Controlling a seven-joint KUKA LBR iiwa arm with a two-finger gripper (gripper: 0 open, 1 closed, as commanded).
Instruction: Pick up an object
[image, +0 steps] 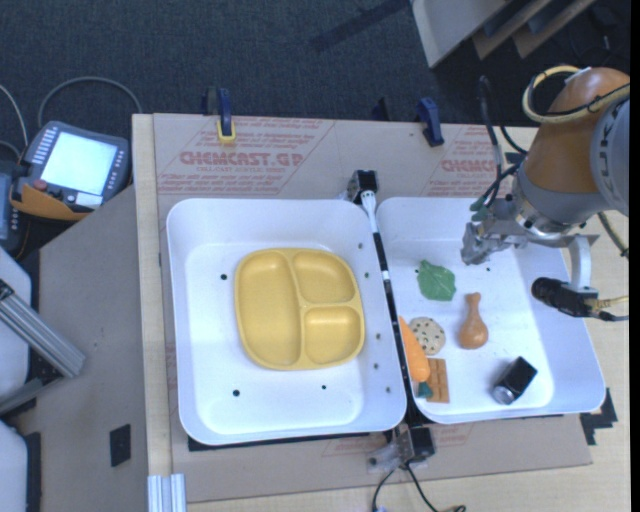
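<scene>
The right bin (566, 352) holds several small items. A green leafy piece (437, 281) lies near its middle, with a brown drumstick-shaped piece (472, 324) just right of it. A speckled cookie (427, 333), an orange carrot (414, 353) and a brown cracker (437, 380) sit along the left wall. A black block (514, 380) rests at the front right. My gripper (478, 249) hangs over the bin's back part, up and to the right of the green piece and apart from it. Nothing shows in its grasp.
The left bin (190, 300) holds a yellow divided plate (298, 306). Blue clamps (225, 106) pin the cardboard base at the back edge. A teach pendant (70, 165) lies off the bench at far left. A black cable end (560, 295) juts over the right bin's right rim.
</scene>
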